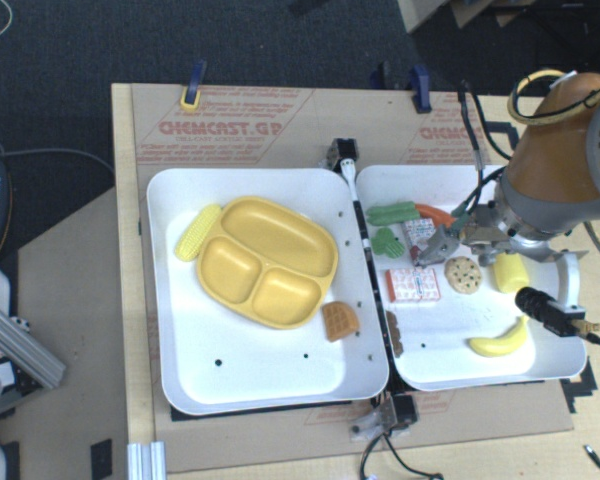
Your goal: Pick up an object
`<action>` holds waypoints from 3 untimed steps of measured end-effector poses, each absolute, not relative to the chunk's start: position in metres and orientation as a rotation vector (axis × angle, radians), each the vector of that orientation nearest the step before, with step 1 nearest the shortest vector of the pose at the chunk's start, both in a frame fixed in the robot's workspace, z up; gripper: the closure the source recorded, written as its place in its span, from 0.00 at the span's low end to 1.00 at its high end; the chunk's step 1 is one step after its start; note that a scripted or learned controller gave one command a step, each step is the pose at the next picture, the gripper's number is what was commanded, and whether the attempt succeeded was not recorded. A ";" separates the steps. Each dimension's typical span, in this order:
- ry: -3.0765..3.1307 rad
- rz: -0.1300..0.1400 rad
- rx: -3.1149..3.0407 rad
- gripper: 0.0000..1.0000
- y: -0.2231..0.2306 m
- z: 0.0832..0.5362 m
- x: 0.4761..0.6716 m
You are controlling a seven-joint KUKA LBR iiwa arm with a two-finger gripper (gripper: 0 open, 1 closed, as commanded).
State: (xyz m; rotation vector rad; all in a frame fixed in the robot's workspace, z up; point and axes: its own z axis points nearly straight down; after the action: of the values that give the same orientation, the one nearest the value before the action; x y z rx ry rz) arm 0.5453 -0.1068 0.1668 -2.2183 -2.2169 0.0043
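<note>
My gripper [432, 248] hangs low over the right bin [450, 363], at its upper middle. Its tip is above a red-and-white packet [418, 231] and beside a second packet [412, 286]. A round cookie [464, 275] lies just right of the tip. A long green vegetable [392, 213], a small green piece [386, 242] and an orange carrot [435, 213] lie to its upper left. A yellow block [511, 271] sits partly under the arm. A banana [500, 341] lies near the bin's front right. Nothing shows as held.
The left bin [260, 373] bears a yellow divided tray [265, 261], a corn cob [197, 232] at the tray's left, and a brown toast piece [340, 320] at its lower right. The arm's grey and orange body [560, 158] covers the right bin's far right side.
</note>
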 end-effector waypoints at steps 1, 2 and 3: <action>-2.217 0.004 -2.219 0.00 -0.106 0.124 0.542; -2.220 -0.008 -2.220 0.00 -0.104 0.087 0.545; -2.229 -0.015 -2.234 1.00 -0.107 0.102 0.548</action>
State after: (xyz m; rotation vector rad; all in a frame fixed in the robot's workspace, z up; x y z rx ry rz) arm 0.5480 -0.1068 0.1019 -2.2342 -2.2294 -0.0149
